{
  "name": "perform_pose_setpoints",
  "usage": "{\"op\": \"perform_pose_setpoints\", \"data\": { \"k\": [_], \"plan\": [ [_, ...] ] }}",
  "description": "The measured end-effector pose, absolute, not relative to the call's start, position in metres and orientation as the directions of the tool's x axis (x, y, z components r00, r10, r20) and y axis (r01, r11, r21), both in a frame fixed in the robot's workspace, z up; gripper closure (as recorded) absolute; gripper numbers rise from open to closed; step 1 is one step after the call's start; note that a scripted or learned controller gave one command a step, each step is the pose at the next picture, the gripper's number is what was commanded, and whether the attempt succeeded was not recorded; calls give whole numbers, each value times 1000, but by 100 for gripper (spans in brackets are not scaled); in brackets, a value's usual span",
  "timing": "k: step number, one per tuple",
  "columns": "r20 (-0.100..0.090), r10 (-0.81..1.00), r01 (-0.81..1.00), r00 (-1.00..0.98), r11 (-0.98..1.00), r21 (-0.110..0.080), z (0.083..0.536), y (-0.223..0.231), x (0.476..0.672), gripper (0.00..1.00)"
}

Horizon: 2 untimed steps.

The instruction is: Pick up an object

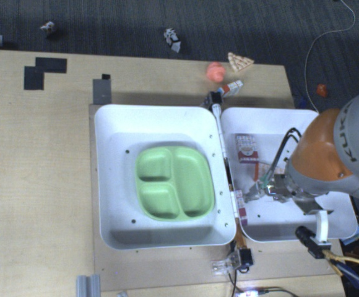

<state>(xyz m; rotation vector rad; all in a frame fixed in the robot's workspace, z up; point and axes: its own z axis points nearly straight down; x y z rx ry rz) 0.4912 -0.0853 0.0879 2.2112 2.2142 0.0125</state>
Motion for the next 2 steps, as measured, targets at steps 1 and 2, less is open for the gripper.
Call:
{"op": "perform_pose_setpoints", "data": {
  "k": [1,2],
  "plan": [
    [-4,1000,1000,-3,3,20,99,-85,493,100],
    [-4,1000,1000,-4,4,19,99,-85,493,0]
  ]
}}
